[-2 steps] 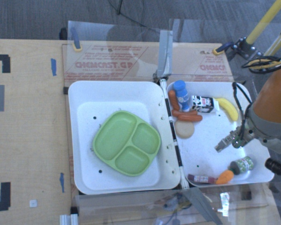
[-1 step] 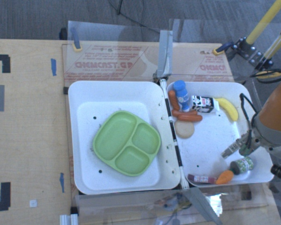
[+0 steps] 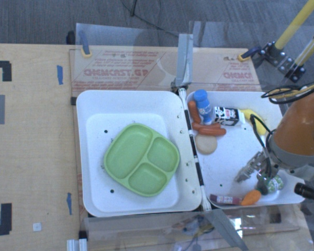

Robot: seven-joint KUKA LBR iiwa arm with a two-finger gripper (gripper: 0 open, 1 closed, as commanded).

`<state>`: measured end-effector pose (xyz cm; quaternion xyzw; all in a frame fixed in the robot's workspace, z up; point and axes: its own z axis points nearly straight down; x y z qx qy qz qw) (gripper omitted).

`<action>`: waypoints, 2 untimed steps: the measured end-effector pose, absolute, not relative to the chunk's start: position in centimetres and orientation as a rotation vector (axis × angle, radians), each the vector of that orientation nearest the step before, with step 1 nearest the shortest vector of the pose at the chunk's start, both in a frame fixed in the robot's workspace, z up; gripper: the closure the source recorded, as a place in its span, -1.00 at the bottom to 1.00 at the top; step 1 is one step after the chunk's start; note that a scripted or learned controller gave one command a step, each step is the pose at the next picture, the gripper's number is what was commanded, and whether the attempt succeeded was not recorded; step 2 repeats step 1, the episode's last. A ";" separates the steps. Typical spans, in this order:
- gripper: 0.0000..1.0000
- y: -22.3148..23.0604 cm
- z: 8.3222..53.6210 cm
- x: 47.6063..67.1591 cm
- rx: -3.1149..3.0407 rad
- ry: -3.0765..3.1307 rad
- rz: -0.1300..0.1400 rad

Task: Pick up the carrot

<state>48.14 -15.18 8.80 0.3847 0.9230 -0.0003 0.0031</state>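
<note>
I see two white bins side by side on the wooden surface (image 3: pixel 31 156). The left bin (image 3: pixel 94 140) has a green plate (image 3: pixel 141 159) in it. The plate has three parts and sits a bit turned.

The right bin (image 3: pixel 225 166) holds the small things. The carrot (image 3: pixel 251 197) is in the near right corner of this bin, close to the front wall. It is short and orange. It lies flat, and its long way runs from lower left to upper right, only a little tilted. I cannot tell which end is the thin tip. Just to its left lies a dark red bar (image 3: pixel 223 198), almost touching it end to end.

At the far end of the right bin I see a blue bottle (image 3: pixel 202 106), a hot dog (image 3: pixel 209 130), a round tan bun (image 3: pixel 206 144), a small black and white box (image 3: pixel 226 114) and a yellow banana (image 3: pixel 249 117).

The arm (image 3: pixel 301 129) comes in from the right, with its big orange band over the bin. The gripper (image 3: pixel 256 170) hangs low over the bin floor, up and a little to the right of the carrot and near it. The jaws look parted, and nothing sits between them. The carrot is not in them. A small green and clear thing (image 3: pixel 272 183) sits just right of the carrot, under the wrist.
</note>
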 end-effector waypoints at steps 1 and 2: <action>1.00 -19.0 8.8 52.1 1.536 2.728 0.004; 1.00 -19.0 8.8 52.1 1.536 2.728 0.004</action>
